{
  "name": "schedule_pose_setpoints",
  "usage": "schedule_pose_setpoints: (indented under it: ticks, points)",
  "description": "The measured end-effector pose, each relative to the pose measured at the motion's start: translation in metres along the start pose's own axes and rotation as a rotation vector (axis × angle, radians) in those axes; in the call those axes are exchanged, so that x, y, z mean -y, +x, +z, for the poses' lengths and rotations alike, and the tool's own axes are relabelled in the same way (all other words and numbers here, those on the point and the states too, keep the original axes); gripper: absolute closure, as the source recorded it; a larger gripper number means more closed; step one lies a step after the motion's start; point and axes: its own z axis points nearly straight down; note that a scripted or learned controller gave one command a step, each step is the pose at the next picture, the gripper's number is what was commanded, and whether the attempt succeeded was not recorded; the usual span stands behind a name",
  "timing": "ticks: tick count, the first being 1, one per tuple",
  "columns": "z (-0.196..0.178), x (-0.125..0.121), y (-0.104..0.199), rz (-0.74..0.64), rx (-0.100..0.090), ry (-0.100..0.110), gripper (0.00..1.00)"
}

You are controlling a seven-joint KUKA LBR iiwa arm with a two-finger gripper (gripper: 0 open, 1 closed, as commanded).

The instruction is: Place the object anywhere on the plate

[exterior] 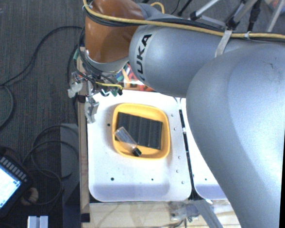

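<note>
Clear plastic, the small black-tipped object (127, 140) on the yellow plate (166, 137) looks light, stiff and slippery, best pinched mid-body, while the state of the gripper (90, 110) cannot be told.

grey arm reaching from right, orange-banded wrist, pincer (90, 110) pointing down

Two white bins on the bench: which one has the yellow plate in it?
The left bin, the one under the gripper. The yellow plate sits in its upper half with a small clear object on it. The right bin lies mostly under the arm.
</note>
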Motion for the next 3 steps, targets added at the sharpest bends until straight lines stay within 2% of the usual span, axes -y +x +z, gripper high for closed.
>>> schedule_pose_setpoints:
  ticks: [1, 2, 3]
  points:
    - [0.054, 0.025, 0.014, 0.158, 0.006, 0.0, 0.0]
    - [0.061, 0.015, 0.003, 0.518, -0.016, 0.045, 0.0]
    - [-0.053, 0.048, 0.029, 0.371, -0.003, 0.001, 0.0]
